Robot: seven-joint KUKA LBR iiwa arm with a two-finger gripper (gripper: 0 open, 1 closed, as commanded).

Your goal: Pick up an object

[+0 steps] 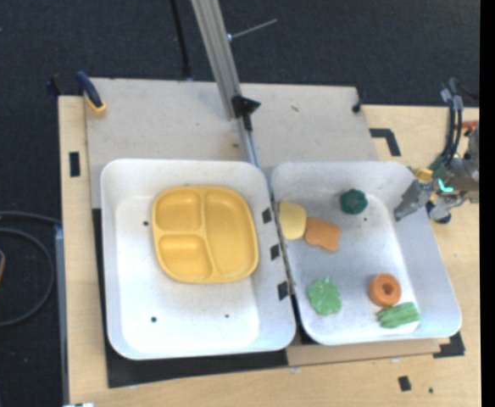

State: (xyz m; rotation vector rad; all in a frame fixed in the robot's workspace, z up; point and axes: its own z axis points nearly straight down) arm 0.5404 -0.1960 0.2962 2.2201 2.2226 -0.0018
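While the gripper [417,195] hangs at the right bin's [417,253] edge, its jaws' state cannot be told; an orange ring [385,289] lies inside.

Two bins side by side on the bench [205,117]. Left bin [129,312]: divided tray [205,233] near its middle. Right bin [425,270]: cup [292,220] at the left wall, touching a wedge [323,235] on its right; ball [353,200] behind them; leafy piece [324,297] toward the front; ring [385,290] to its right; ridged piece [398,315] just before the ring. Gripper [417,195] over the right bin's far right rim.
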